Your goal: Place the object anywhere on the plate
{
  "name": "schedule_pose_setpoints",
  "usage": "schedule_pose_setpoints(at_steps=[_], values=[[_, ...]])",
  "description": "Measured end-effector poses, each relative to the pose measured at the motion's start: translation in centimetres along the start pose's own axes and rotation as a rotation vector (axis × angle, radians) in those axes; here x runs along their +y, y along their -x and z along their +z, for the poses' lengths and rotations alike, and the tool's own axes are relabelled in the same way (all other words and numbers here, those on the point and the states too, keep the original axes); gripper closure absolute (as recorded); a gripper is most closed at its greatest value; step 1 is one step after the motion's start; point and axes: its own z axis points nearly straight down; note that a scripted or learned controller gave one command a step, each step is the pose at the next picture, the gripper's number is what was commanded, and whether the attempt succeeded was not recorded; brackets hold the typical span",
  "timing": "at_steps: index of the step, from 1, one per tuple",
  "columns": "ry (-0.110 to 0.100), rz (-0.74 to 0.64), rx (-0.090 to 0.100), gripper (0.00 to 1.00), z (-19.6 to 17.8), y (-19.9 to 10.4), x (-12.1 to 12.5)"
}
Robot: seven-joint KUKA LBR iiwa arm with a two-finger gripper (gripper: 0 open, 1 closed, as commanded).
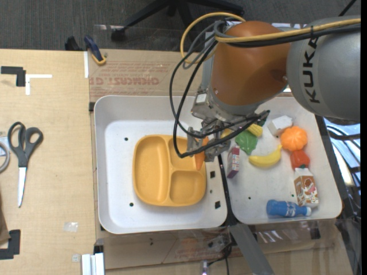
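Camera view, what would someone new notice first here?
The big grey arm with its orange band fills the upper right, reaching down over the seam between the bins. Below it, a yellow divided plate lies in the left bin. The right bin holds toy food, including an orange and a banana.

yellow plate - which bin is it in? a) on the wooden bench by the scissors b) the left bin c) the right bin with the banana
b: the yellow plate lies in the left bin, while the banana lies in the right bin and the scissors are out on the bench.
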Motion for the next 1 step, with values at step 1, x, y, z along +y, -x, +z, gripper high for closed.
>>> schedule_pose_setpoints(at_steps=[1], values=[[0.0, 0.0, 0.0, 0.0, -0.01, -0.01, -0.01]])
